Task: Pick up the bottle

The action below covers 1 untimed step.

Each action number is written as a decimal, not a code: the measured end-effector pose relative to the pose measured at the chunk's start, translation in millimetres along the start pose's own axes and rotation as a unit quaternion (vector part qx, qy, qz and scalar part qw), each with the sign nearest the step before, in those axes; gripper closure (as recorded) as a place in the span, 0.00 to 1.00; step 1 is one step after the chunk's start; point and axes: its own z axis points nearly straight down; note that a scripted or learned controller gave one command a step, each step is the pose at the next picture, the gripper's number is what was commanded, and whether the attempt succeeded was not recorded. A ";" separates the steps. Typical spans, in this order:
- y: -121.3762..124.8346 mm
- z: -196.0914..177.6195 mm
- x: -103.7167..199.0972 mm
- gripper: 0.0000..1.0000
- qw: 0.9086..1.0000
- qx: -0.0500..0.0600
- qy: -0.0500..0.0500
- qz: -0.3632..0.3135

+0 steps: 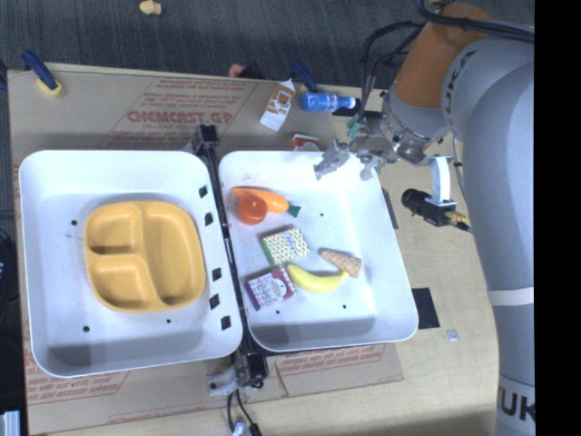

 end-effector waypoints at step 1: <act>0.4 -10.5 0.6 1.00 1.000 0.001 0.000 -0.003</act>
